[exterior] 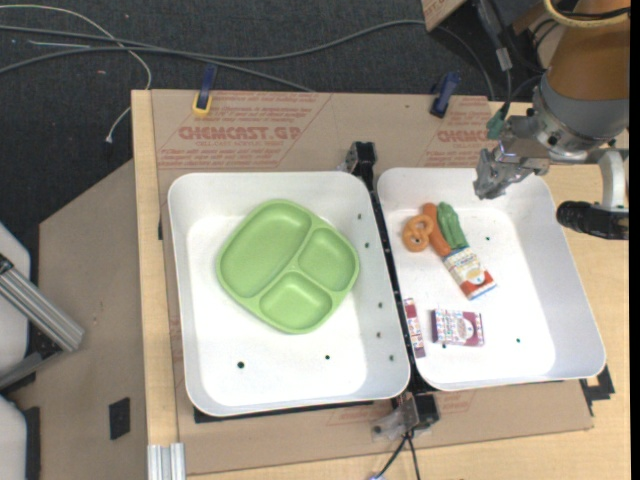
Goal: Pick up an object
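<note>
The grey two-finger end effector (492, 183) is hovering over the far edge of the right shallow white bin (570, 353); its opening state cannot be determined. An orange ring-shaped toy (418, 233), a green oblong toy (451, 225) and a small purple carton (458, 327) are lying in that bin, apart from the end effector. A green compartmented plastic plate (288, 265) is lying in the left white bin (200, 358).

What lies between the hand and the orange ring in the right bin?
Only bare white bin floor separates the hand from the orange ring, seen in the camera view.

The arm (585, 48) reaches in from the right, its claw (497, 176) pointing down.
</note>
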### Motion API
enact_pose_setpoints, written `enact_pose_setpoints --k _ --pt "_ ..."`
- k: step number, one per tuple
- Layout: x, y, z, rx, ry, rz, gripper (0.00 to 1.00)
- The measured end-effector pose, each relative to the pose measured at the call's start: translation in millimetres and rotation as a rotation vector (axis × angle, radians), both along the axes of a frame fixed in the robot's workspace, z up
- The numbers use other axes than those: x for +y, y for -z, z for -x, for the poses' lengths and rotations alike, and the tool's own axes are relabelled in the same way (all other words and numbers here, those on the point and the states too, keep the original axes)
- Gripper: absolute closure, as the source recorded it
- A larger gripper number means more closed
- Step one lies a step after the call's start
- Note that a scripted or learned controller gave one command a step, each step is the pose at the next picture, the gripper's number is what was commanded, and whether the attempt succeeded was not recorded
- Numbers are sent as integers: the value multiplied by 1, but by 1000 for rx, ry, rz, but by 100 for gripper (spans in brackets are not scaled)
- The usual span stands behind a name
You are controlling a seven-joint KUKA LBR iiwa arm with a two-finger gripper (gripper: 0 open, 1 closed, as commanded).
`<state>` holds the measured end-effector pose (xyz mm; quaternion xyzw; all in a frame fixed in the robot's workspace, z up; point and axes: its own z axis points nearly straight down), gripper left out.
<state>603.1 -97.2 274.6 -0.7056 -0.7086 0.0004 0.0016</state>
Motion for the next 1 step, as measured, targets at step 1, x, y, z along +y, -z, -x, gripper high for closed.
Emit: enact_pose_setpoints --k 1 --pt "50 16 8 1 -1 -1 100"
